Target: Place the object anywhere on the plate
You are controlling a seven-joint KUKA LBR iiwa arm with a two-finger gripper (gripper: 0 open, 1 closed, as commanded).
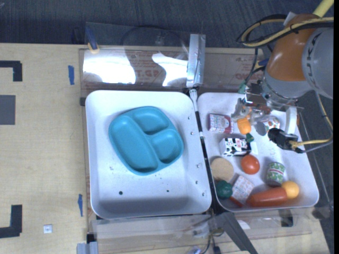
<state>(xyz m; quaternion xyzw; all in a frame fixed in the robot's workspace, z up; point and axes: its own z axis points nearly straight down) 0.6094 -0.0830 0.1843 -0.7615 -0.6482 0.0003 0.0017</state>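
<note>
Bench (37,142): pale wood | bins (100,194): white | floor (159,4): dark blue

Even, bright overhead light, colours slightly washed. Strong glare on the clear plastic sheet (132,67) behind the bins, blown to white in patches. Left bin (106,189) reads near-overexposed on its floor, with a soft shadow along its front wall. Blue plate (145,139) casts only a faint shadow. Small items in the right bin (310,179) look soft and low-res. Dark floor up top is noisy. No obvious edge distortion.
</note>
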